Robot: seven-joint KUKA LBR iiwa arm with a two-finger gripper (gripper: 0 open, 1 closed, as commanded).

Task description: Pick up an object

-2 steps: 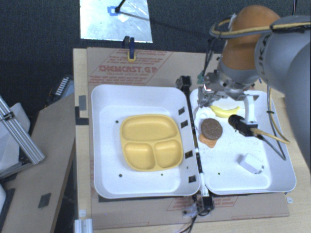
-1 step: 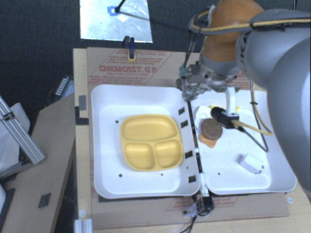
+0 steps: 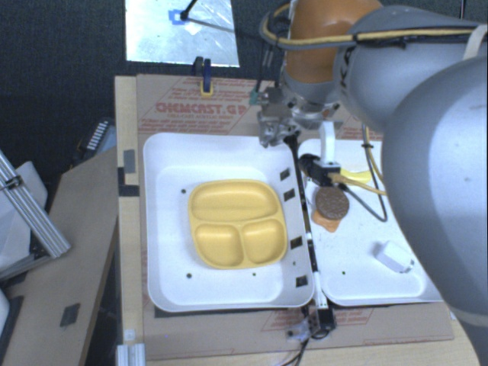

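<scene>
A yellow three-compartment plate lies in the middle of the left bin. In the right bin, a brown round disc rests on a tan piece near the divider. A small white block lies toward that bin's front right. My gripper hangs over the far right corner of the left bin, close to the divider and apart from the plate. I see nothing held in it.
The grey arm covers much of the right bin's far and right side. A row of black clips runs along the divider between the bins. A shiny sheet lies beyond the bench.
</scene>
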